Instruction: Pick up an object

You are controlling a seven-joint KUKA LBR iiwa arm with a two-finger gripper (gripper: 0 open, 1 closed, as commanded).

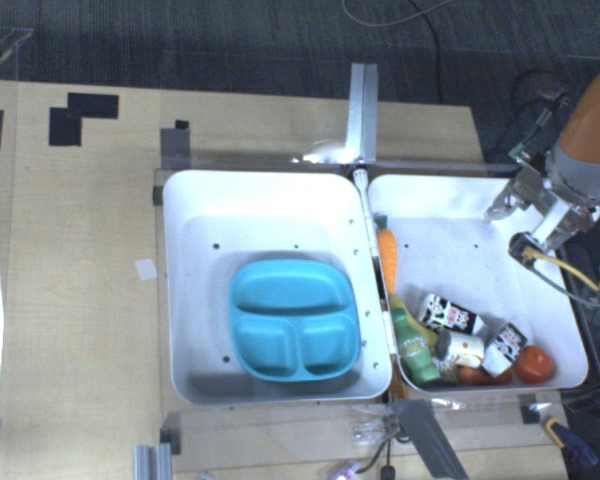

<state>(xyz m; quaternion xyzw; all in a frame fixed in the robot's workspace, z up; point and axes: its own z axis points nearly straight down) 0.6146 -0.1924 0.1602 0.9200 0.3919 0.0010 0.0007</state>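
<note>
lettering on black-and-white carton (449,314) too small to read.

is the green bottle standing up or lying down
Lying down. The green bottle rests on its side along the right bin's left wall, its length running lengthwise below the carrot.

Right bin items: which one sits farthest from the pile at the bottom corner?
The carrot, lying lengthwise against the divider wall. The green bottle, black-and-white carton and tomato cluster below it.

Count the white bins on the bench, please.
2. The left bin holds a blue divided tray; the right bin, beside it, holds the small items.
</note>
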